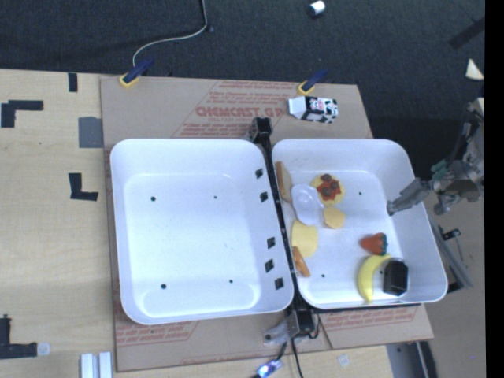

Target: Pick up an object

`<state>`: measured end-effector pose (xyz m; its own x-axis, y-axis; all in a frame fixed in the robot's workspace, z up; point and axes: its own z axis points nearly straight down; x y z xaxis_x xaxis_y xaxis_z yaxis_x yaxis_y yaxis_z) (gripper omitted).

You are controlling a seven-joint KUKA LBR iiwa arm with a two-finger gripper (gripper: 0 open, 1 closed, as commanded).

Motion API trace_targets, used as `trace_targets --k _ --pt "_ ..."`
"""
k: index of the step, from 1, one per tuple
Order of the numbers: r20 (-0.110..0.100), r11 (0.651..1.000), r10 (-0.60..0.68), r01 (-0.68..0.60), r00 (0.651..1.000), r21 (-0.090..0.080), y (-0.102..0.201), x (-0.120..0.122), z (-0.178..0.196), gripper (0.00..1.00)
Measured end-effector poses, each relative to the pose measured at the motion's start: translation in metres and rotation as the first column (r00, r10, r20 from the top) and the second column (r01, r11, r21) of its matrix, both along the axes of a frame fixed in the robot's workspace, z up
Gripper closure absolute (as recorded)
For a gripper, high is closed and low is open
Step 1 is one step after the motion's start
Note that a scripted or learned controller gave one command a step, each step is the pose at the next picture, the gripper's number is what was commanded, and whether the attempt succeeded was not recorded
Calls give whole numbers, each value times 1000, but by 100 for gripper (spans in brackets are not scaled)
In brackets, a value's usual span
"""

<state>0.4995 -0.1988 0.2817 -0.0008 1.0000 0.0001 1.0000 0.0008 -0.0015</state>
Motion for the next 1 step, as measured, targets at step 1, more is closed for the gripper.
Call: trace_targets --k 1 --pt "-8 1000 -3 3 1000 2 -26 -17 -98 0"
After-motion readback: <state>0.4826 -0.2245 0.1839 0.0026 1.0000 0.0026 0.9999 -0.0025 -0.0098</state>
